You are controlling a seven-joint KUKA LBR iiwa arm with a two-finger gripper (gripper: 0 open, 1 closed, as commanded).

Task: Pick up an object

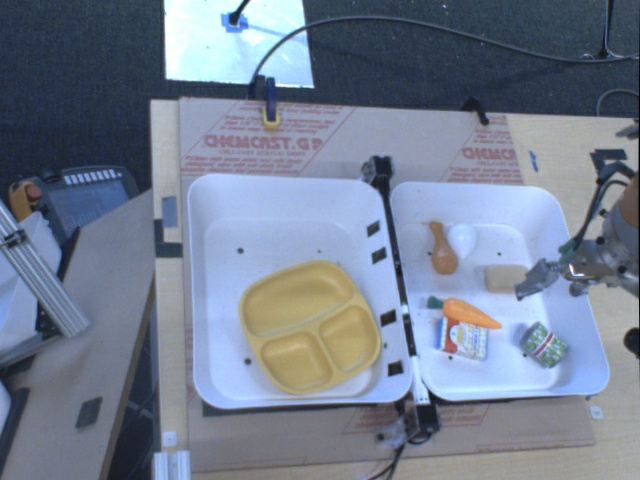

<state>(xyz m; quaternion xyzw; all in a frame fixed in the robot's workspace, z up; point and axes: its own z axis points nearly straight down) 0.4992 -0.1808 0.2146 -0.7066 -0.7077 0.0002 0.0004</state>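
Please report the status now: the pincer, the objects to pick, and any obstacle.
Pincer over right bin, nothing between its fingers. Tan block beside it; carrot, green can lie apart. Nothing blocking.

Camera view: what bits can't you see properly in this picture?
- Gripper, camera view: small and blurred, so its fingers cannot be read.
- Arm: cut off by the right edge.
- Small carton: its print is too small to read.
- Green packet: label too small to make out.
- Tan block: too blurred to say what it is.
- Yellow tray: its underside is hidden against the left bin.
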